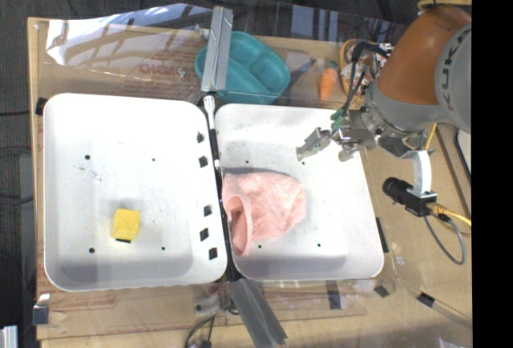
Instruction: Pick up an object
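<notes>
The robot's two-finger hand [321, 142] is being held over the upper part of the right-hand shallow white bin [353, 254], reaching in from the right on the grey arm with its orange band [425, 38]. Whether the hand is spread or pressed together cannot be told from this slant; nothing is being seen between its tips, so no object is being carried.

Below and to the left of the hand, apart from it, a crumpled pink cloth [263, 208] is lying in the same bin, pressed against the divider between the two bins. Further out, in the left-hand white bin [64, 122], a small yellow block [126, 224] is resting near the lower edge, well apart from the hand. Beyond the bins, on the wooden desk [409, 274], a teal plastic tray [244, 70] and a small orange carrot-shaped item [328, 83] are lying near the back.

The task is being judged as barely begun: nothing is lifted yet. A descent, a closing on an object, most likely the nearby cloth, and a lift are all being left to do.
</notes>
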`<action>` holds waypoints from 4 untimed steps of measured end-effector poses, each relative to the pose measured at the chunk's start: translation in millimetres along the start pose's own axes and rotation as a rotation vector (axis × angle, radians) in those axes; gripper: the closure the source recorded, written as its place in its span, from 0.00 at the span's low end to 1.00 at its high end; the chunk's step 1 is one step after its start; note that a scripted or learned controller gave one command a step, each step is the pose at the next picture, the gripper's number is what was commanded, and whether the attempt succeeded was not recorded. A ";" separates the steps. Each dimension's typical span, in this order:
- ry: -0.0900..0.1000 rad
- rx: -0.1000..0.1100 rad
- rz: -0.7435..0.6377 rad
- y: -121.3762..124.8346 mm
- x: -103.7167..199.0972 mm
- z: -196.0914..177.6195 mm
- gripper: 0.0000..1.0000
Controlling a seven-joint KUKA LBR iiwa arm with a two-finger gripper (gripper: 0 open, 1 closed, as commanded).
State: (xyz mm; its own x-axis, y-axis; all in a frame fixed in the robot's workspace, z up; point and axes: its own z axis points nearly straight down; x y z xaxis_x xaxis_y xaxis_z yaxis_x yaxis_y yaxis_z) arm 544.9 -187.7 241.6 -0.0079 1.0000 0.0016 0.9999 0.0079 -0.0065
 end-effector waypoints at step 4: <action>-0.002 -0.005 -0.144 25.7 42.2 51.8 1.00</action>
